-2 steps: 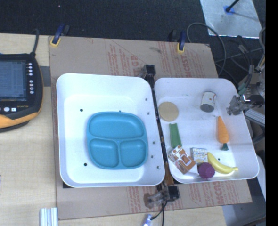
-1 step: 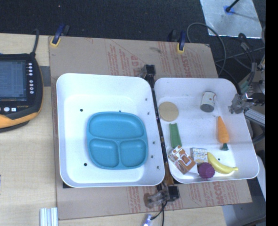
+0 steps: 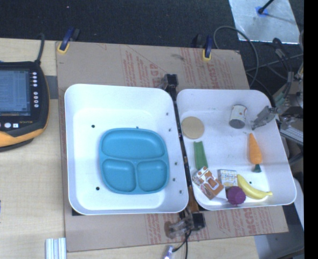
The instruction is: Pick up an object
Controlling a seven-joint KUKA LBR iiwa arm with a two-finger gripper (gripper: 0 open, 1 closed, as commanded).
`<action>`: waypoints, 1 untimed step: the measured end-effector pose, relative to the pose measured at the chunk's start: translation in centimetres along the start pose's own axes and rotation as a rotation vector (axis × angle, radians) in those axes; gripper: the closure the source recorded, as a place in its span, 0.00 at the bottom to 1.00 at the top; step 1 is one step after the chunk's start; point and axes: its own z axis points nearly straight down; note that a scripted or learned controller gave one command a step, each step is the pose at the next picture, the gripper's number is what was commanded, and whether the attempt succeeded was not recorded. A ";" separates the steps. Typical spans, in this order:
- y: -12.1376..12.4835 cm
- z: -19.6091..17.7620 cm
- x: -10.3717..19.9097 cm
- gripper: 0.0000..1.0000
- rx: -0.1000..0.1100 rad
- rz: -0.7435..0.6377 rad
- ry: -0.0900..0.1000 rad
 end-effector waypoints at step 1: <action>0.6 8.4 0.1 0.00 0.001 0.001 0.001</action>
